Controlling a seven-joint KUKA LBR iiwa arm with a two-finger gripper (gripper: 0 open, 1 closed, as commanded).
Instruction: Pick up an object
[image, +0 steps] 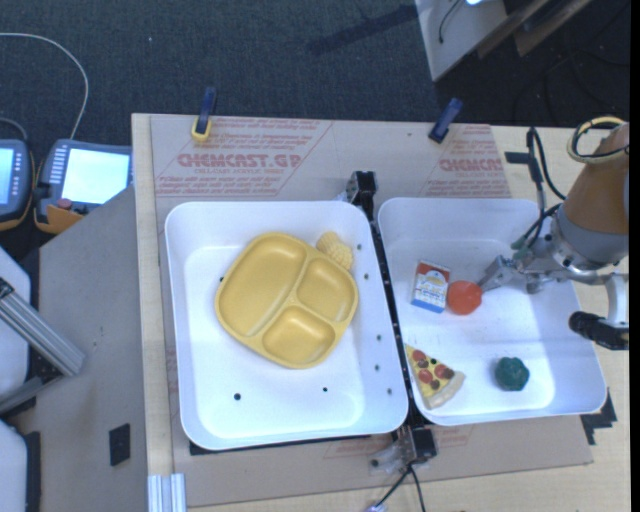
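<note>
A: What sits in the left bin (190, 330)?

B: A yellow tray (287, 312) with three compartments, lying flat near the middle of the bin and turned at an angle. A small yellow piece (336, 249), ridged like corn, is tucked against the tray's far right edge.

A: And the right bin (560, 395)?

B: Four things. A small carton (431, 287), white with red and blue print, lies left of centre. A red ball (463, 297) is just to its right, touching it or nearly so. A pizza slice (436, 377) lies in the near left corner, against the wall. A dark green lump (512, 373) rests near the near wall, well apart from the slice.

A: Where is the arm?

B: It reaches in from the right, its orange band (598, 195) over the right bin's far right side. The gripper (494, 276) points left and ends just right of the ball.

A: Is it gripping the ball?

B: I cannot tell. The tips are close beside the ball, perhaps touching it, but the fingers blur into one grey shape, so their spread is unclear.

A: Anything around the bins?

B: They rest on a brown board (300, 150) with red lettering, held at the far edge by a yellow clamp (203, 120) and a blue clamp (444, 120).
</note>
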